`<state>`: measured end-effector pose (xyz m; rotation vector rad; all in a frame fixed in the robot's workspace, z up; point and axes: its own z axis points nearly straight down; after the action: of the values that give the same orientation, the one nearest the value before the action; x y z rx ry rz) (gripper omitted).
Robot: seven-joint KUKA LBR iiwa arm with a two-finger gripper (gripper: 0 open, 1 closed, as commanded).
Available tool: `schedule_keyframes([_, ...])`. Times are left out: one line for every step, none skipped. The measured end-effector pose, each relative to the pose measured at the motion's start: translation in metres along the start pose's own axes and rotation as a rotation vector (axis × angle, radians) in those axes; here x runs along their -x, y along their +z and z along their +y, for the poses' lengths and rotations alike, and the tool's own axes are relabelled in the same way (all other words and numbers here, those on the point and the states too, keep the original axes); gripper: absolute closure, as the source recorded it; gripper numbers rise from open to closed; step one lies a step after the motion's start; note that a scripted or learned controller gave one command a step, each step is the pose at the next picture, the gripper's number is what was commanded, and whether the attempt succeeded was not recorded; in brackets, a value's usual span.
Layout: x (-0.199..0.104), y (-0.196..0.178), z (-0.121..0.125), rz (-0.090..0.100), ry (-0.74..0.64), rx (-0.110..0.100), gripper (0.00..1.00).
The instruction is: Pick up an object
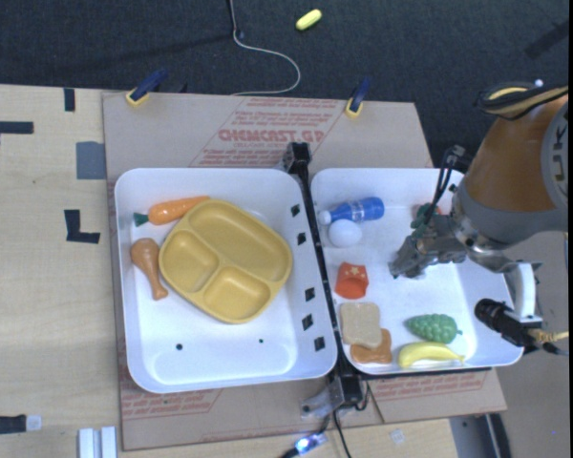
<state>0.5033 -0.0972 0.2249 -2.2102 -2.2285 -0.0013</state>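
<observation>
Pepper [351, 280] sat in the right bin [477, 277], at nine o'clock from the claw [413, 259] and near it, nothing between. Claw hung low over bare bin floor, gripping nothing visible; opening impossible to judge. Bottle [357, 210] lay at ten o'clock, long axis running three-to-nine. Grapes [432, 327] waited at six.
</observation>
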Motion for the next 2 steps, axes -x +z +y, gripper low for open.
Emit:
schedule_keyframes([-0.053, 0.012, 0.006, -0.001, 0.002, -0.003, 1.00])
schedule_keyframes([-0.109, 0.018, 0.011, -0.001, 0.001, -0.003, 1.00])
